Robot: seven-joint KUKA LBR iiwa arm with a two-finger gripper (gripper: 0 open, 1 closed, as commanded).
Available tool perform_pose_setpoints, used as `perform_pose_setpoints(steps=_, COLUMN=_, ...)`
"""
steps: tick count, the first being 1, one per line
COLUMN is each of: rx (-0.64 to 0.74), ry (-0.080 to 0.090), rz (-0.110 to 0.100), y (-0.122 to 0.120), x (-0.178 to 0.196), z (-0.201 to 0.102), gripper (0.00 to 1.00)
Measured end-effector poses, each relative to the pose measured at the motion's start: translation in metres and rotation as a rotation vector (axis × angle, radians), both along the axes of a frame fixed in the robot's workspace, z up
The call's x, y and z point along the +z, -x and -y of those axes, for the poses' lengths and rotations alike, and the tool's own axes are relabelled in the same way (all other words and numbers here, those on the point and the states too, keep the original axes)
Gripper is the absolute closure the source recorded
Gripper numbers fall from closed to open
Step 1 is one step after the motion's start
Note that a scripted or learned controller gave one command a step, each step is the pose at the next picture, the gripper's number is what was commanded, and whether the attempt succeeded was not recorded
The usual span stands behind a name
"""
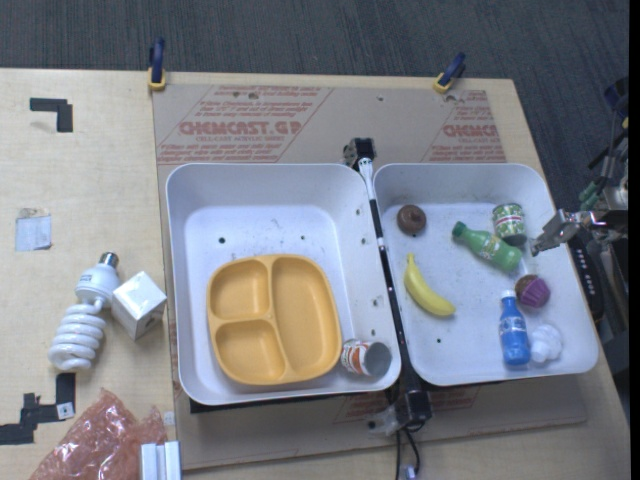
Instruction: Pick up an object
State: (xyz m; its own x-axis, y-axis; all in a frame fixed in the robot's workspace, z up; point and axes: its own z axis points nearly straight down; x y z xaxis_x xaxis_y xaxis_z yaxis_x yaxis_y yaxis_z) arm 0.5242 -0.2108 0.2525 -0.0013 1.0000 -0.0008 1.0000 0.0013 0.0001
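Two white bins: left bin (190,268) holds yellow divided plate (272,320) and small can (365,358); right bin (470,363) holds banana (427,288), green bottle (487,247), blue bottle (514,332). Gripper (556,230) at right rim, jaw state unreadable.

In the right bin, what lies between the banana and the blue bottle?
Nothing: in the camera view, the stretch of white floor of the right bin between the banana and the blue bottle is bare.
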Motion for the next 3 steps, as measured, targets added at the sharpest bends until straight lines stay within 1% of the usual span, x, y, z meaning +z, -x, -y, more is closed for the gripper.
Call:
perform_pose_setpoints(steps=1, rx=-0.003, ry=0.0, rz=0.001, y=0.005, x=-0.136, z=-0.014, gripper=0.0)
perform_pose_setpoints(steps=2, rx=-0.004, ry=0.001, rz=0.004, y=0.004, x=-0.126, z=-0.013, gripper=1.0)
perform_pose_setpoints(steps=3, rx=-0.001, ry=0.0, rz=0.001, y=0.029, x=-0.067, z=-0.08, gripper=1.0)
